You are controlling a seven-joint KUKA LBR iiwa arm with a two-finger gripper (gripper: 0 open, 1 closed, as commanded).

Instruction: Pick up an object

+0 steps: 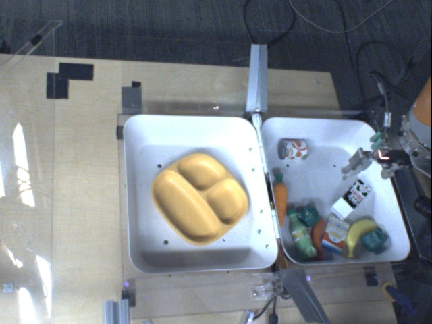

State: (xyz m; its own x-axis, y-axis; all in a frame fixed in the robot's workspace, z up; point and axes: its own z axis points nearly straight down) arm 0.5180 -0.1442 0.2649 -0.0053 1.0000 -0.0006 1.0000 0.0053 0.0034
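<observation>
Near edge of the right bin (398, 248): a crowded heap of small items. Yellow banana (359, 235) lies curved against a teal-green lump (375, 240) in the corner, the lump too blurred to name. Beside them a small carton (335, 233) with red and white print, label unreadable. To its left, a green piece (302, 243) partly overlapping a dark green one (308, 215); a red-orange sliver between them is mostly hidden. Orange carrot (280, 198) lies along the bin's left wall, its leafy end toward the far side.

Mid bin: a small black-and-white box (356, 194), tilted, near the right wall.

Left bin (135, 201), level with this: a large yellow three-section plate (200, 197) upside down, taking most of the floor.

Farther in the right bin: a small can (293, 149) on its side, red and white label, apart from the heap.

Pincer (370, 159) hangs over the right bin's far right part, above and just beyond the black-and-white box. One pale finger (356, 160) shows clearly; the other side merges with dark wrist hardware, so how far it is spread cannot be told. Nothing seen between the fingers. The arm is cut off at the frame's right edge, only an orange patch showing.

Beyond the bins: pale wooden surface (81, 181), then dark carpet with looping cables (270, 19).
</observation>
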